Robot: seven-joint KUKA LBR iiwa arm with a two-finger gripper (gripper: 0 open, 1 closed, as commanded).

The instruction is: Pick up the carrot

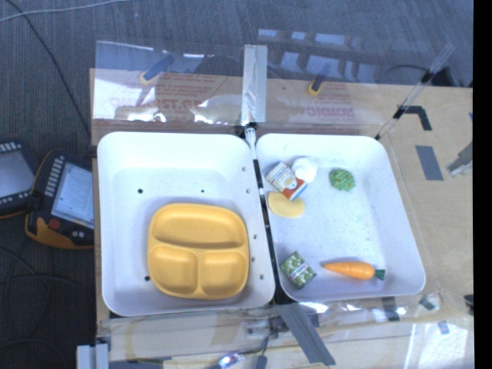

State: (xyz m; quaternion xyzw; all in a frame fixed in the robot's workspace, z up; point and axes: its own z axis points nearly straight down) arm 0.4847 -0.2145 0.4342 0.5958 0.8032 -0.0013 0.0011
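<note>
An orange carrot [350,270] with a small green top lies on its side near the front edge of the right bin [400,206], its green end pointing right. Nothing touches it; a small green-printed packet [297,270] sits a short way to its left.
A yellow divided tray [198,249] rests in the left bin [123,175]. At the back of the right bin are a small red-and-white carton [282,178], a white object [304,166], a pale yellow disc [286,205] and a green broccoli piece [342,179]. A handheld pendant [65,198] lies left of the bench.
</note>
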